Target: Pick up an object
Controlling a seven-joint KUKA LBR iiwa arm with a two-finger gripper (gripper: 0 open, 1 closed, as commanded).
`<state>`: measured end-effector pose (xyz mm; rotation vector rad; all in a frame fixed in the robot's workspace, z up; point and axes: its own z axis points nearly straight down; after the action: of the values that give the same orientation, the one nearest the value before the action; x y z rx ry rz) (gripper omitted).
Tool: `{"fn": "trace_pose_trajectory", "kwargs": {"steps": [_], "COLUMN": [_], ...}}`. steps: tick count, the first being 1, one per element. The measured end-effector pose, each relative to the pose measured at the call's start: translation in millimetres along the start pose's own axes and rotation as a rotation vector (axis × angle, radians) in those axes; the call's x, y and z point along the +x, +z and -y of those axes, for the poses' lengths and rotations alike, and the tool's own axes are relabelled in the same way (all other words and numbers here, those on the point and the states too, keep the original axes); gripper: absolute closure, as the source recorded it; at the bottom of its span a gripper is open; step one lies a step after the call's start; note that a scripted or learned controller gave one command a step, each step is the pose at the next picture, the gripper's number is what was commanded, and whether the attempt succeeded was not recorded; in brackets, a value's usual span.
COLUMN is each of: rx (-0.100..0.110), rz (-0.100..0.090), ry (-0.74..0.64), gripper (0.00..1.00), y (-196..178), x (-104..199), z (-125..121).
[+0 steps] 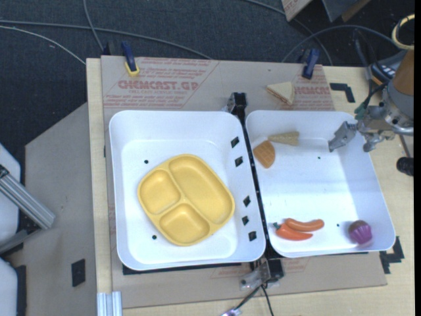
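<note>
Open, empty gripper (355, 139) above right bin; hot dog (302, 226) lies lengthwise left-right

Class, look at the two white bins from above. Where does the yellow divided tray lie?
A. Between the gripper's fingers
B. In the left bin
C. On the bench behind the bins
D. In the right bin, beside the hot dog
B: the yellow divided tray lies flat on the floor of the left bin, apart from the food items in the right bin.
</note>
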<state>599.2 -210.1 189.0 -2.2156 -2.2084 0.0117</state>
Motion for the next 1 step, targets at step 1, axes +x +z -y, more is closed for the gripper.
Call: {"fn": "trace_pose_trajectory", "kwargs": {"steps": [1], "rx": [-0.015], "rz": [0.004], "ry": [-0.004], "gripper": [0.00], "y": [-8.5], "x": [0.6], "z": [-3.4]}}
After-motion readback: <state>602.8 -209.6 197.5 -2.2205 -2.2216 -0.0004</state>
